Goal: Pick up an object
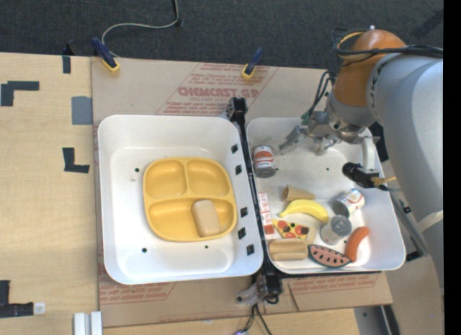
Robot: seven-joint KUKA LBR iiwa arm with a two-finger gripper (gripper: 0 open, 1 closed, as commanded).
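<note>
My gripper (304, 144) hangs over the back of the right bin (392, 254), open, with nothing between its fingers. A small can with a red label (263, 161) stands just left of it against the bin's left wall. Toward the front of that bin lie a cheese wedge (294, 193), a banana (304, 210), a pizza slice (290, 228), a bun (287, 250), a watermelon slice (328, 256), a sausage (356, 243), a grey tin (335, 227) and a small white bottle (351, 199).
The left bin (115, 182) holds a yellow divided plate (173, 182) with a tan bread piece (207, 217) in its lower right section. A black divider (243, 175) runs between the bins. The grey arm (410, 110) covers the right bin's far right side.
</note>
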